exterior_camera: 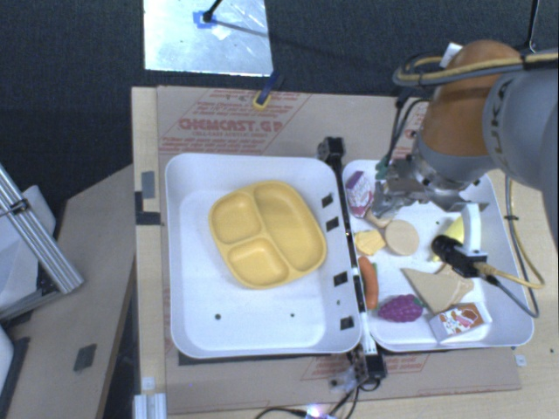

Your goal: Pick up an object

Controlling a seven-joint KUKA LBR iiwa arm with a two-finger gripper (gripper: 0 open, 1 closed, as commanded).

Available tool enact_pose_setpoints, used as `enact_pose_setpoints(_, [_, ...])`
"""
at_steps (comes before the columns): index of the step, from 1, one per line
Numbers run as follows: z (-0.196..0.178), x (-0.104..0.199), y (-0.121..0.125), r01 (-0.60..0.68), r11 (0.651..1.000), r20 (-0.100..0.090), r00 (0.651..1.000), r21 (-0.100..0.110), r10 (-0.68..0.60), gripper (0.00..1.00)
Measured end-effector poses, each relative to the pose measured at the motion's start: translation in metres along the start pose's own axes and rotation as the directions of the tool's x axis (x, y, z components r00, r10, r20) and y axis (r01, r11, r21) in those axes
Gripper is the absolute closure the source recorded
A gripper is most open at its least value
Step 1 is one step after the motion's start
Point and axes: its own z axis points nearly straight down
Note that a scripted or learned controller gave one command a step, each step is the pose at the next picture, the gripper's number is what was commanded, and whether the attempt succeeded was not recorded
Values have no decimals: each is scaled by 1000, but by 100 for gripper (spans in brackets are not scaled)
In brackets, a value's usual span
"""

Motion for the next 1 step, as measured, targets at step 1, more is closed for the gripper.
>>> enact_pose_setpoints(1, [-1, 54, 26, 2, 1000, -1, 1000, -1, -2, 100])
